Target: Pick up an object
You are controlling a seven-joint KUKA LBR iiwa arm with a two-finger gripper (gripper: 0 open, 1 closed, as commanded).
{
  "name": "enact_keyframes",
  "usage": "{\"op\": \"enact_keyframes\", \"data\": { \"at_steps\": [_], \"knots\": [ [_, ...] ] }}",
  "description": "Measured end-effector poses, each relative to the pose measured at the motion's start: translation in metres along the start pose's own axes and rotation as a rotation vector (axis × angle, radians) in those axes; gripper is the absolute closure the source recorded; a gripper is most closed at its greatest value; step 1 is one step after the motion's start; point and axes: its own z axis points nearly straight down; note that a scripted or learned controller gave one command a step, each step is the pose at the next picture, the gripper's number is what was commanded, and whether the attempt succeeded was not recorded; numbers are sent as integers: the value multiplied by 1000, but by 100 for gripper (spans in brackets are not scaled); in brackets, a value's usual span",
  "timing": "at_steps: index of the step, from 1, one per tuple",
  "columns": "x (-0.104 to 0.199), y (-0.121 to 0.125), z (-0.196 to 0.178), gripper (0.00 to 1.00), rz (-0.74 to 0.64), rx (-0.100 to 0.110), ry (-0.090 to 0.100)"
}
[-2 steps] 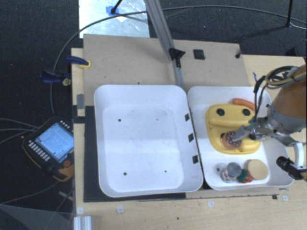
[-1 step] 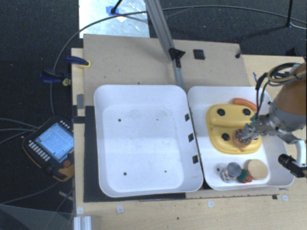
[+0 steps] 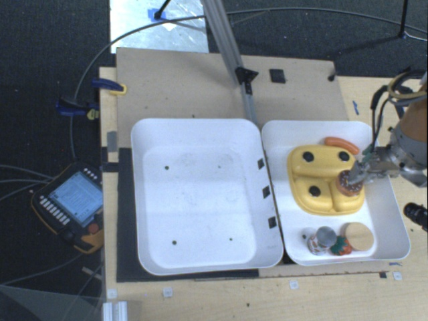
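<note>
My gripper reaches into the right bin from the right. Its tip is low over the right side of a large yellow moulded piece with black dots. A small brown round object lies on the yellow piece right at the gripper's tip; whether it is gripped is unclear. An orange sausage-shaped toy rests behind the yellow piece. Along the bin's front lie a tan wooden disc, a grey cylinder and a small red-and-green item.
The left bin sits beside the right one, their rims touching along the middle. A metal pole slants down to the back of the bench. A teach pendant and cables lie on the floor at left.
</note>
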Motion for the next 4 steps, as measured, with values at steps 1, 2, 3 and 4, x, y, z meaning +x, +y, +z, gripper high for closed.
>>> {"op": "enact_keyframes", "data": {
  "at_steps": [1,2,3,4],
  "knots": [
    [0,1,-25,100,-1,2,1],
    [59,10,-19,100,-6,5,4],
    [113,9,-16,100,-5,6,4],
    [169,15,-30,100,-6,4,4]
  ]
}}
